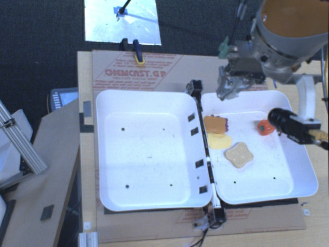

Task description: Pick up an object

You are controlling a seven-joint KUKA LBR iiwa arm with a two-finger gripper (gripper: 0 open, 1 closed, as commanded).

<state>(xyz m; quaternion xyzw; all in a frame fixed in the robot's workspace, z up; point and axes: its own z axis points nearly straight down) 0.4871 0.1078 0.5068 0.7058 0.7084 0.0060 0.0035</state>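
toast slice [239, 155]: pale tan, lobed, lying flat below the gripper [226, 92], the farthest of the cluster from it.
yellow piece [219, 141]: flat, pale yellow, touching the toast slice on its gripper side.
sandwich piece [216, 124]: orange-brown with a purple edge, flat, nearest below the gripper.
red-orange item [265, 128]: small, lower right of the gripper, well apart from the others.

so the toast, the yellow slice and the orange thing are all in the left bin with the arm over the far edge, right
Not quite: they lie in the right bin, not the left bin. The camera view shows the toast, the yellow slice and the orange thing there, with the arm over that bin's far edge.
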